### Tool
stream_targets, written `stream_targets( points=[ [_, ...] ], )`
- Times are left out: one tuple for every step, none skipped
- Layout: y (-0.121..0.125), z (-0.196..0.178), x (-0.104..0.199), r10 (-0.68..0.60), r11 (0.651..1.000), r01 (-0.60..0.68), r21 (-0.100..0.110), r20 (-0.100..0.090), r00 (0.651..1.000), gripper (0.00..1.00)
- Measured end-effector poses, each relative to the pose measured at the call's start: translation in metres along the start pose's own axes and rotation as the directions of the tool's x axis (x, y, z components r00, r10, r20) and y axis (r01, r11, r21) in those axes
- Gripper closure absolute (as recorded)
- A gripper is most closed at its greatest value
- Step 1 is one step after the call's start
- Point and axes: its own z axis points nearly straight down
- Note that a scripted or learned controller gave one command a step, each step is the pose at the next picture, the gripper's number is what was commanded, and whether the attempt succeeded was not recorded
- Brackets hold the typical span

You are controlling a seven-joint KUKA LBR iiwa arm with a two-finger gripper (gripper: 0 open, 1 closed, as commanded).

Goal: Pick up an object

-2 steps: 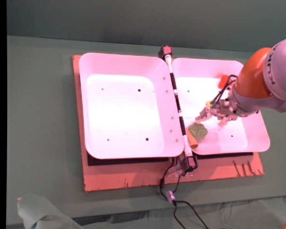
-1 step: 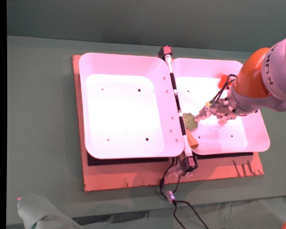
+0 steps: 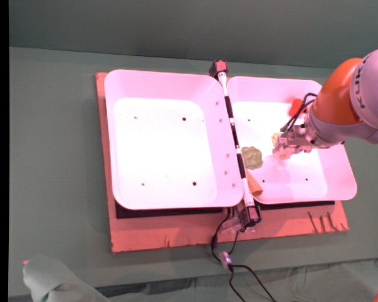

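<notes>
My gripper [image 3: 282, 151] hangs low over the middle of the right bin [image 3: 327, 187], reaching in from the right. A green crumpled object [image 3: 252, 156] lies just to its left on the bin floor, apart from the fingertips. An orange-tan cone-shaped piece [image 3: 256, 185] rests near the bin's front left corner. A small red-orange object [image 3: 295, 105] sits at the back of the bin, partly hidden by the arm. A pale yellowish bit shows at the fingertips; I cannot tell whether it is held.
The left bin [image 3: 123, 87] lies beside the right one, with small dark dots on its floor. A black-and-white striped bar [image 3: 234, 131] runs between the bins. Cables [image 3: 230, 260] trail off the front of the orange board [image 3: 151, 238]. A grey cloth [image 3: 50, 279] lies front left.
</notes>
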Motion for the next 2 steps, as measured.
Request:
stream_targets(
  points=[
    [0.003,-0.046,-0.009,-0.004,1.0,0.005,0.025,-0.008,1.0,1.0],
    [0.002,-0.106,-0.003,-0.006,1.0,0.006,0.022,-0.009,1.0,1.0]
  ],
)
